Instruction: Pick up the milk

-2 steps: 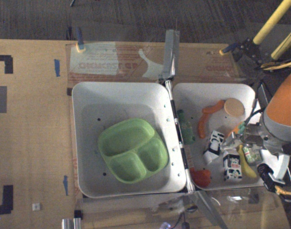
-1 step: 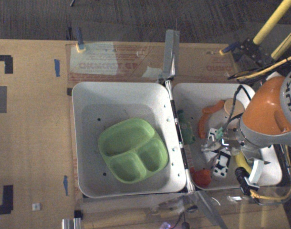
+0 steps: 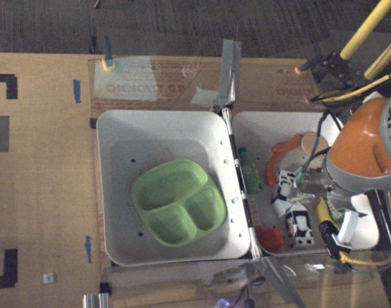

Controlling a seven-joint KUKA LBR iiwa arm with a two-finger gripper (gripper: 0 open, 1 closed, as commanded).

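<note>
- Camera view is looking down on the right bin point(image 3: 263, 126), and the milk carton point(image 3: 300, 226), white with black patches, is lying in its near part. It's sitting just beside a red thing point(image 3: 270, 238) in the bin's near-left corner.
- The carton's long axis is running roughly far-to-near in the view, tipped a little. I'd guess a grip is going to want to close across the narrow way, left to right.
- The arm point(image 3: 365, 153) is reaching in from the right, with its orange band hanging over the right side of that bin. The wrist end is pointing left towards the middle of the bin.
- From that wrist end the milk carton is lying towards the near rim and slightly left, close but apart as far as I can see. So the next move is looking like a short shift nearer, then down.
- I can't tell whether the jaws are open or closed, since they're getting lost in the clutter.
- Another black-and-white patch point(image 3: 286, 183) is sitting farther back, near an orange thing point(image 3: 279, 153). I can't tell what it is, and it's looking like a risky decoy.
- The left bin point(image 3: 112, 172) is holding a green plate point(image 3: 179, 201), well apart from all this.
</note>
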